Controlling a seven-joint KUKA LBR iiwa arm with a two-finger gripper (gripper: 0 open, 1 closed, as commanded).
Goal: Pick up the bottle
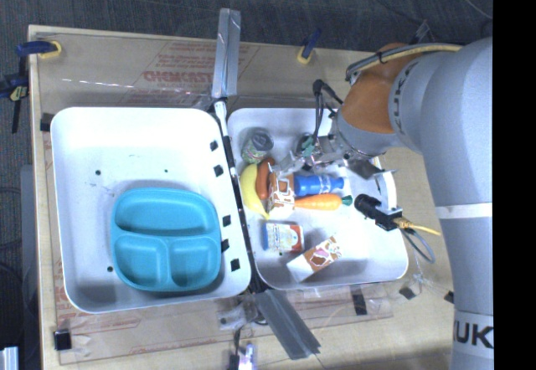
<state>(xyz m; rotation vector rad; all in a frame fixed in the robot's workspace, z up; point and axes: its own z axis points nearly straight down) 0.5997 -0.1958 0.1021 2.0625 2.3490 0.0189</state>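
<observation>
The blue bottle (320, 184) lies on its side in the middle of the right bin (381, 255), with its labelled end pointing left. My gripper (310, 152) hangs from the orange-banded wrist just above and behind the bottle, near the bin's back wall. Nothing shows between its tips, and the bottle rests among the other items.
An orange carrot (318, 203) lies right in front of the bottle. A banana (249, 189) and a red sausage (265, 178) lie to its left, with a can (258, 143) behind them. Two small cartons (283, 236) (316, 257) sit nearer the front. The left bin (84, 159) holds a blue divided tray (167, 238).
</observation>
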